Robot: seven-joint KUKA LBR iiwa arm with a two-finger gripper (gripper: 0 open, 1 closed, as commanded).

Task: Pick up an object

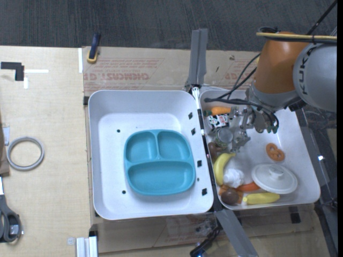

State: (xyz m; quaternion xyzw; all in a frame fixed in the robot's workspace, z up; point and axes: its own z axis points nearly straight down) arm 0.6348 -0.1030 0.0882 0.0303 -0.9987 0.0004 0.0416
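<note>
one arm reaches down, pincer low in right bin.

The arm runs off the frame's right edge, so its upper links go unseen. Its orange band and wrist cover the upper part of the right bin — whatever lies under them is hidden. The gripper is a tangle of grey metal and cables; its fingers cannot be made out. A small printed card beside it is too small to read. At the left edge, scissors are cut off, as is a brown object. A dark round item at the right bin's lower left is partly covered by a crumpled white thing — its identity is unclear.
</note>
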